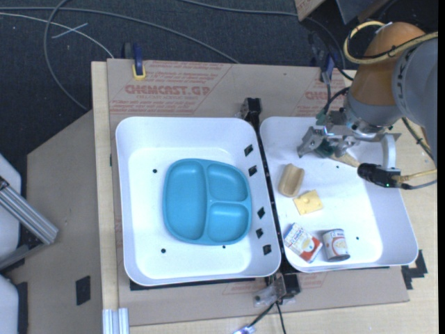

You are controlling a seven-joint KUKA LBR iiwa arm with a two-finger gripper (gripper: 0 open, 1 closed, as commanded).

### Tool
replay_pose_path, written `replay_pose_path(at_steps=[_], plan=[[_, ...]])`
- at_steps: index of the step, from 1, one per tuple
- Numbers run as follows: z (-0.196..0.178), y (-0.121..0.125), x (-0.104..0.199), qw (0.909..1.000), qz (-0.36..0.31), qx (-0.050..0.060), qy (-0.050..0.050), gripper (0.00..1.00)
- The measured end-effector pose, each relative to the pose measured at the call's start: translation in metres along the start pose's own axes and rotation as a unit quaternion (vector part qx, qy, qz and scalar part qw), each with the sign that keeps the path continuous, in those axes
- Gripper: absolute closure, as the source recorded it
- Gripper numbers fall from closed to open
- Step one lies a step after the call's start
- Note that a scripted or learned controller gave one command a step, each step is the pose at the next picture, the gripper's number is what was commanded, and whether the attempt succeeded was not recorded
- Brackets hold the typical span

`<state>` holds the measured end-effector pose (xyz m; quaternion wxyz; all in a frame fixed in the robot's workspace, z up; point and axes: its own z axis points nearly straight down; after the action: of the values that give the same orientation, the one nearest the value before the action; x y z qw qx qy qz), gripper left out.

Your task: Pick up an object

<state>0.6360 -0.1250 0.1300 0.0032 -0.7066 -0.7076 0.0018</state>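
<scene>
The two-finger gripper (321, 142) hangs open near the right bin's (389, 252) far edge; it should descend squarely over the tan bread-shaped piece (290, 179).

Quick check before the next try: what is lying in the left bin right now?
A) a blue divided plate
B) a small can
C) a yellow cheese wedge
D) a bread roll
A: the blue divided plate lies alone in the left bin, while the can, the cheese wedge and the bread roll all lie in the right bin.
</scene>
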Motion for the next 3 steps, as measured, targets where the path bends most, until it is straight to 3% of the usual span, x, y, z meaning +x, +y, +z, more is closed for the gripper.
replay_pose_path(at_steps=[1,2,3], plan=[[0.048,-0.001,0.001,1.0000,0.001,0.000,0.000,0.00],[0.033,0.002,0.001,1.0000,0.001,-0.004,0.000,1.00],[-0.014,-0.004,-0.001,1.0000,0.001,-0.006,-0.001,1.00]])
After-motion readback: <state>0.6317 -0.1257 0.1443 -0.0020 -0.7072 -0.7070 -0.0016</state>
